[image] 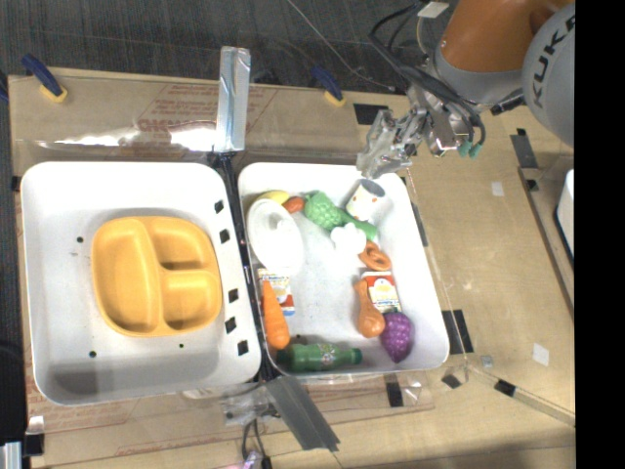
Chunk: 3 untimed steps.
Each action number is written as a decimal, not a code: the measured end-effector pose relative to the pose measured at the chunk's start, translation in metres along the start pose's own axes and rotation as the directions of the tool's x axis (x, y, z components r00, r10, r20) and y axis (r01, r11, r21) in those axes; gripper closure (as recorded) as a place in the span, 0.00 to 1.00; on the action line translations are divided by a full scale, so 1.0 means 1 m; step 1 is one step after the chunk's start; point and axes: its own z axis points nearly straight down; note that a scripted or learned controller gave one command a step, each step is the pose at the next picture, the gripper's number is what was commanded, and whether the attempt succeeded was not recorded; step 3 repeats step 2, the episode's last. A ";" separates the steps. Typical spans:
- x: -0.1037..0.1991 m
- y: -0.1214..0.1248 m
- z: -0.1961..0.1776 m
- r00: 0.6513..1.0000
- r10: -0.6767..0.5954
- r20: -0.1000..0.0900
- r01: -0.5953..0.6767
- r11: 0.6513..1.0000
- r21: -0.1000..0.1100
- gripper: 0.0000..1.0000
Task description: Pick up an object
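Observation:
My gripper (388, 156) hangs over the back right corner of the right bin (430, 301), open, with nothing between its fingers. Just below it a white cup with a red mark (366, 200) lies tilted in the bin, apart from the fingertips. Other items in this bin include a green leafy toy (324, 209), a white bowl (275, 234), a brown pretzel (374, 257), a small carton (383, 289), purple grapes (396, 334), a carrot (274, 322) and a green bottle (320, 357).
The left bin (49, 203) holds a yellow divided tray (156, 272). A strip of silver tape (232, 96) stands at the back between the bins. Cables (391, 27) trail behind the arm. Bare bench top (498, 262) lies right of the right bin.

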 end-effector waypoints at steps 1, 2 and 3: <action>0.071 0.010 0.034 0.998 -0.070 -0.004 0.070 0.998 -0.003 1.00; 0.019 -0.006 0.082 0.999 -0.037 -0.005 0.037 0.999 -0.004 1.00; 0.019 -0.006 0.082 0.999 -0.037 -0.005 0.037 0.999 -0.004 1.00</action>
